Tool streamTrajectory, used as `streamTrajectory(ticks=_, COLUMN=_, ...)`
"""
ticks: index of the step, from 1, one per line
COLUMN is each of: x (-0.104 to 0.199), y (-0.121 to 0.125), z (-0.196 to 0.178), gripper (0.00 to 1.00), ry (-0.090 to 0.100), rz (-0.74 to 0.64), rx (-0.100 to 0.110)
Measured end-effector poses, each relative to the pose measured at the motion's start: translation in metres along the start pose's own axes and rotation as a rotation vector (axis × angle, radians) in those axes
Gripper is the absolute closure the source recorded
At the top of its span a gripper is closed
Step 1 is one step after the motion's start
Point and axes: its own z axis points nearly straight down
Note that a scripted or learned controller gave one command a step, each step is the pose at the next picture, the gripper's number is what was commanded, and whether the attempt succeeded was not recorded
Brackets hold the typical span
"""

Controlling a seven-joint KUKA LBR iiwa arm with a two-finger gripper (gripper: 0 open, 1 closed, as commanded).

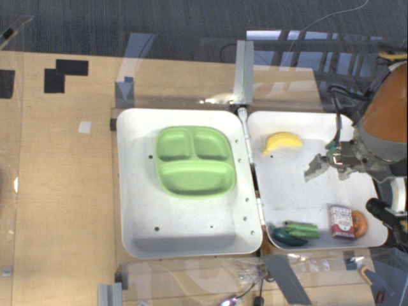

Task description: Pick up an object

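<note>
On wooden bench [57, 171], two white bins [137, 234].

Single fixed overhead camera, slanted view of both bins.

You look down from above the bench [57, 190] at a slant, from its near long side, so the bench's far edge and the dark floor [159, 11] beyond it lie along the top of the frame. You are far enough off to take in both bins whole. The gripper [317, 167] sits toward the frame's right, over the right bin [299, 196]; the arm [386, 123] enters from beyond it at the right edge. The left bin [137, 171] lies well to the gripper's left, mid-frame. Bare bench fills the frame farther left still.
</note>
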Motion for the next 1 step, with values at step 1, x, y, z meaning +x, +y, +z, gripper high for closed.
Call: streamTrajectory(ticks=1, x=-0.0282, y=0.0798, z=0.1115, gripper=0.00, ry=-0.002, rz=0.032, rx=-0.011)
